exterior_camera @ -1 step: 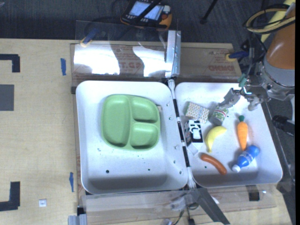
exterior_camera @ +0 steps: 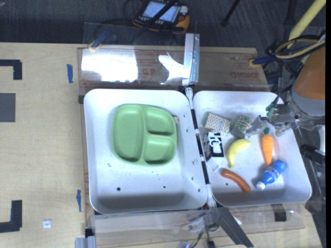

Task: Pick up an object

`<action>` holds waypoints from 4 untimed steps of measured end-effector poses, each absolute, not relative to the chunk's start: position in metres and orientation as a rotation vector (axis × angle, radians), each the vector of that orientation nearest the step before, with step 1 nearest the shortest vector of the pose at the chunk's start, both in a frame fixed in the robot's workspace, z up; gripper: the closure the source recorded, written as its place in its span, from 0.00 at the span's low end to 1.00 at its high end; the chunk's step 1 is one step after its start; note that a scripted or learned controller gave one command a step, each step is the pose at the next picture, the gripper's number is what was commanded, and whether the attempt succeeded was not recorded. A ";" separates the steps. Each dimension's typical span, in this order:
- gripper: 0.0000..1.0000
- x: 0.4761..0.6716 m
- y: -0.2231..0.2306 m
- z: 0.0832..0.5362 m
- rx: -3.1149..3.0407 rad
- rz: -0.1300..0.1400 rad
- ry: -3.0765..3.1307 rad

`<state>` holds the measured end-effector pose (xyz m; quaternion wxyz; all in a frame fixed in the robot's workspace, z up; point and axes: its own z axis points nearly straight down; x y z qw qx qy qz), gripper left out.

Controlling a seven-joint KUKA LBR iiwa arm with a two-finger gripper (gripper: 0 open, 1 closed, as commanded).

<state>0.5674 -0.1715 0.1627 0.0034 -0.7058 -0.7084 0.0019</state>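
The gripper [exterior_camera: 262, 124] hovers near the right bin's [exterior_camera: 289, 99] far right corner, directly above the carrot's [exterior_camera: 267, 148] top end. The carrot's long axis runs far-to-near. Finger spread: cannot tell.

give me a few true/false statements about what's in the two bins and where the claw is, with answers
1. The green divided tray lies in the left bin. True.
2. The carrot lies in the left bin. False: it is in the right bin, beside the banana.
3. The claw is over the right bin, just above the carrot's top. True.
4. The blue bottle stands upright on the green tray. False: it lies on its side in the right bin, below the carrot.
5. The sausage lies near the front of the right bin. True.
6. The claw is holding the banana. False: the banana lies on the bin floor, apart from the claw.
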 end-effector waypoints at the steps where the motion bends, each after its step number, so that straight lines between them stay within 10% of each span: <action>1: 0.00 0.562 -0.208 0.094 -2.122 -0.013 -2.303; 2: 0.00 0.559 -0.200 0.178 -2.295 0.005 -2.138; 3: 0.00 0.555 -0.208 0.115 -2.274 -0.020 -2.177; 4: 1.00 0.549 -0.209 0.113 -2.268 0.001 -2.162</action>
